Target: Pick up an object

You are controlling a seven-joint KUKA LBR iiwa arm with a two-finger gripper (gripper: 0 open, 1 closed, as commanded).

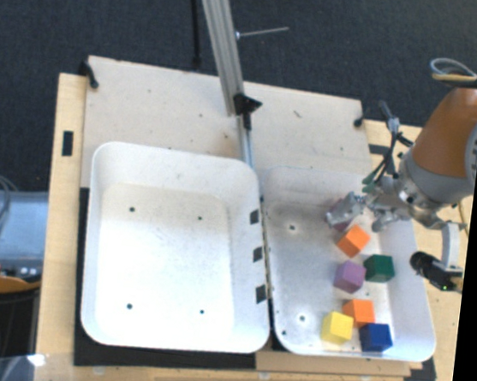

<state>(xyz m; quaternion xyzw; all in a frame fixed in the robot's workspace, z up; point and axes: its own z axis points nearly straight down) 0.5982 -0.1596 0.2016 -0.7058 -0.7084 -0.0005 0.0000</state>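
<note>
The arm [447, 142] reached in from the right, and its gripper [358, 210] hung low over the right bin [299, 262], just above an orange cube [354, 240]. Near it lay a green cube [379, 266], a purple cube [349, 276], a second orange cube [363, 310], a yellow cube [336, 327] and a blue cube [376, 337]. The left bin [171, 246] stood beside.

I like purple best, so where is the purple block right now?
The purple block sits in the right bin, below the orange block and left of the green block.

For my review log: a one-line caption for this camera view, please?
Gripper hovers by the upper orange block among six blocks in the right bin.
</note>
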